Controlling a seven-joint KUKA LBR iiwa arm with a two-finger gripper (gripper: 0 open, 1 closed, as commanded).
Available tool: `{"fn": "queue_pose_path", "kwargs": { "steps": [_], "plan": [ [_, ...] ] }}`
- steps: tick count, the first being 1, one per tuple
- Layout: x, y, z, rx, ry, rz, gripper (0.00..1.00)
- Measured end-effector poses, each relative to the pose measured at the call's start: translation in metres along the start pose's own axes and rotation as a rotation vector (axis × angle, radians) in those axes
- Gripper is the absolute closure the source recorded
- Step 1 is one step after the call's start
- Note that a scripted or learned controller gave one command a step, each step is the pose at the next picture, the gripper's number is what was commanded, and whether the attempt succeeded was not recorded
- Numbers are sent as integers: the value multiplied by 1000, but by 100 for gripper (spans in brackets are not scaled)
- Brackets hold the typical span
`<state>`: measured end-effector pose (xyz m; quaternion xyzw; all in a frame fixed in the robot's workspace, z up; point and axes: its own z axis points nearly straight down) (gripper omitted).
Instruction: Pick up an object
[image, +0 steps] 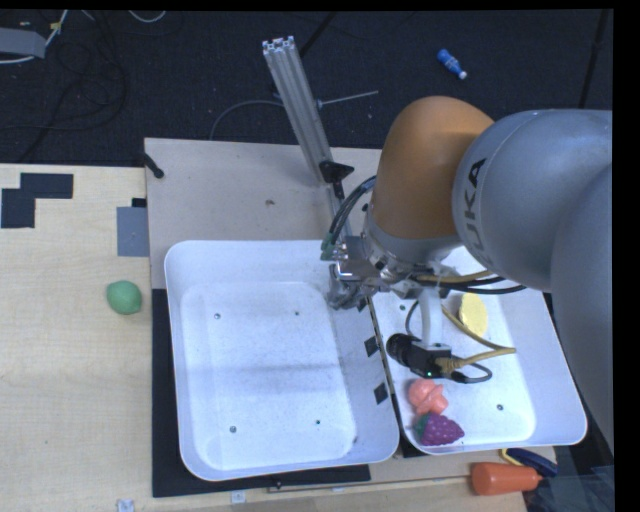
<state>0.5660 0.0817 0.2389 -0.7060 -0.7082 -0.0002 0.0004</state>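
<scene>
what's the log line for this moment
arm above right bin left rim | in it: yellow piece, orange piece, purple grapes | green ball on bench

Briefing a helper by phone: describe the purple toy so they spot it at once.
Start at the right white bin. At its near edge lies the purple grape bunch. Beside a pink-orange toy, it alone is purple.

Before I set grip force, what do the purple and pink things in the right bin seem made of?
Purple thing: likely moulded plastic or rubber, lumpy like toy grapes, faint sheen. Pink thing: plastic or foam, unclear; smooth, matte, rounded.
</scene>
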Motion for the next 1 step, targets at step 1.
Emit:
{"fn": "queue_pose_path", "kwargs": {
  "steps": [1],
  "plan": [
    [-2,0,0,0,-1,3,0]
  ]
}}
